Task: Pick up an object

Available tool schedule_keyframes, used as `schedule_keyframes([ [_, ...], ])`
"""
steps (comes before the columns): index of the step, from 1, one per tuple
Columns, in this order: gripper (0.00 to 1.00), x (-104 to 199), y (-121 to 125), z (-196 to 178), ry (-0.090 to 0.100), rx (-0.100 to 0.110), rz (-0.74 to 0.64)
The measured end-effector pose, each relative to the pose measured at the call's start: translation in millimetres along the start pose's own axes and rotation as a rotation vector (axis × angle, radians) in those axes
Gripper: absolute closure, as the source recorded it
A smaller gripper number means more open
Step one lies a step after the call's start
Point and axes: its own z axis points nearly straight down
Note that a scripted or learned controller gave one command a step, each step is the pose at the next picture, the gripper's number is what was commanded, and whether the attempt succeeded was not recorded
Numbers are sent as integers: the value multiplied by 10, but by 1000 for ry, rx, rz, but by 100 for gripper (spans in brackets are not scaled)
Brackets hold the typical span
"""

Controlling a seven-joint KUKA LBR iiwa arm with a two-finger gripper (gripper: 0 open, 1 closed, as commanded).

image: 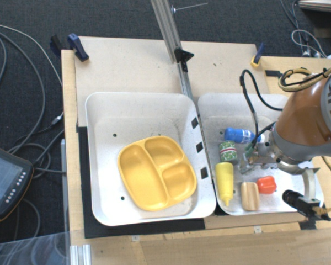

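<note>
The arm enters from the right, its orange band bulking above the grey wrist, which bends downward. Black cables loop over its upper side. The gripper sits at the wrist's left end, low, its metal parts blurred

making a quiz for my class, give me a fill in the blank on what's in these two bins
1. The yellow divided plate lies in the ____ bin of the view.
2. The plate has ____ compartments.
3. The yellow bottle lies beside a ____ block near the right bin's front edge.
4. The bottle lying behind the green-patterned can is ____.

Missing words: left; three; tan; blue
</note>
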Motion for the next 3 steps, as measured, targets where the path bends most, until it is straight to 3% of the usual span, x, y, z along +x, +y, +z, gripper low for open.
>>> schedule_keyframes([
  [2, 100, -34, -9, -1267, -3, -8, -2],
  [3, 100, -31, 1, -1437, -2, -3, -1],
])
